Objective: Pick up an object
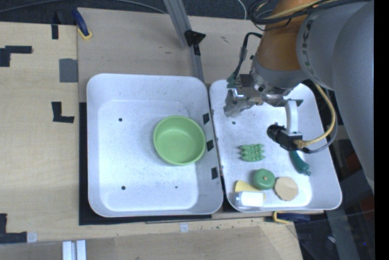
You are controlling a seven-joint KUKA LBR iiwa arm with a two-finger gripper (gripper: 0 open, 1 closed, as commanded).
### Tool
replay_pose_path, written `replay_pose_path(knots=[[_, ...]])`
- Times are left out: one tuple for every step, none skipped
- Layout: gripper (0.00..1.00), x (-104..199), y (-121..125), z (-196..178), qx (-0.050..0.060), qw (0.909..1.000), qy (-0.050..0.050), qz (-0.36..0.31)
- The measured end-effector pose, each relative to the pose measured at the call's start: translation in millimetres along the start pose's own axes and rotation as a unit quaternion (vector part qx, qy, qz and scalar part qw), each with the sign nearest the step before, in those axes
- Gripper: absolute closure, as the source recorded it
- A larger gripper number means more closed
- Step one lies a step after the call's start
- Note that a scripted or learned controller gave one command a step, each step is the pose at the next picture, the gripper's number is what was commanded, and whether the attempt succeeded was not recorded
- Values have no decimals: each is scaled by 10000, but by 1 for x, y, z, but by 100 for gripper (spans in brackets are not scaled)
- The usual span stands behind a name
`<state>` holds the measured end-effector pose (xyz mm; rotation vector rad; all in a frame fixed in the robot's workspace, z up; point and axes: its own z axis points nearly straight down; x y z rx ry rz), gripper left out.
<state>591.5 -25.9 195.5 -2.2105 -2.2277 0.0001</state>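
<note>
Two shallow white bins side by side on a wooden bench; left bin (109, 149) bearing a round light-green plastic bowl (179, 140), upright, near its right wall; right bin (325, 186) bearing a small green ridged piece (251, 152) at its middle, and along its near edge a yellow wedge (243, 186), a white block (250, 198), a round green knobbed piece (264, 178) and a tan disc (286, 188); a teal-handled tool (299, 161) by its right wall. Grey arm with orange band (285, 40) reaching in from the right; gripper (237, 102) low over the far left part of the right bin, nothing seen between its fingers; whether they are apart or together cannot be told.
</note>
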Motion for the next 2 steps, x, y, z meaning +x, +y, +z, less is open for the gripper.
replay_pose_path(knots=[[100, 53, 5, -10, -6, 10000, -2, 0], [100, 109, -9, -32, -10, 10000, 1, -2]])
